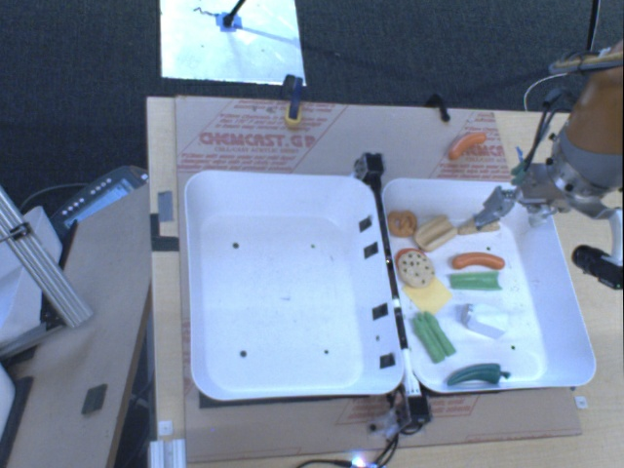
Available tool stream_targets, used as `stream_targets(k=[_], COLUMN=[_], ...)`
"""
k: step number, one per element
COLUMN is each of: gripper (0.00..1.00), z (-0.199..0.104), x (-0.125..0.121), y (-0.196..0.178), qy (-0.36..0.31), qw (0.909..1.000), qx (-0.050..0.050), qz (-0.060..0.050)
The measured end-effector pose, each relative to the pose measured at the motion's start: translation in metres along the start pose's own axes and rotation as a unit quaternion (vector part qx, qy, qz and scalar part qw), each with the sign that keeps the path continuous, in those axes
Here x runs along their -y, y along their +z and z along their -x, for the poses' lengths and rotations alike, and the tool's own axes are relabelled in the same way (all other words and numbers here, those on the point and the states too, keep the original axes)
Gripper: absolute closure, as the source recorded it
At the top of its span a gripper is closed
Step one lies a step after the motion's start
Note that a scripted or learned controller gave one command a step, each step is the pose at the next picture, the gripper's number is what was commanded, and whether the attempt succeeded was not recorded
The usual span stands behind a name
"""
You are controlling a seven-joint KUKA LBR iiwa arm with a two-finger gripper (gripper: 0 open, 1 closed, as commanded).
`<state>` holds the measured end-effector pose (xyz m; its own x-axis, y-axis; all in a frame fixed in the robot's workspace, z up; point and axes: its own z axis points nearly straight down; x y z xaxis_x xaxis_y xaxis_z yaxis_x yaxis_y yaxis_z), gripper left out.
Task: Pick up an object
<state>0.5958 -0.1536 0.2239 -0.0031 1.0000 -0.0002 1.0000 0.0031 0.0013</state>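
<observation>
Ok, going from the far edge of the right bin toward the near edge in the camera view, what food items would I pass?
Round biscuit → sausage → chocolate-chip cookie → yellow cheese slice → green stalks → dark green pepper.

**Camera placement**

One fixed camera, high above the pale wooden bench (322, 125), looking down at a slant. Moderately far: both shallow white plastic bins (283, 291) fit whole (grey arm (595, 154) enters from right).
</observation>
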Motion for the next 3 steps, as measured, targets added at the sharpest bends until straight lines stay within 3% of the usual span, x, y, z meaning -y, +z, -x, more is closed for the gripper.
stream_targets(k=[1, 2, 3], gripper=[0.0, 0.0, 1.0], z=[-0.021, -0.055, -0.053], x=[-0.01, -0.054, -0.053], y=[0.13, 0.139, 0.128], qy=[-0.002, -0.002, -0.002], qw=[1.0, 1.0, 1.0], qx=[0.0, 0.0, 0.0], qz=[-0.001, 0.002, 0.002])
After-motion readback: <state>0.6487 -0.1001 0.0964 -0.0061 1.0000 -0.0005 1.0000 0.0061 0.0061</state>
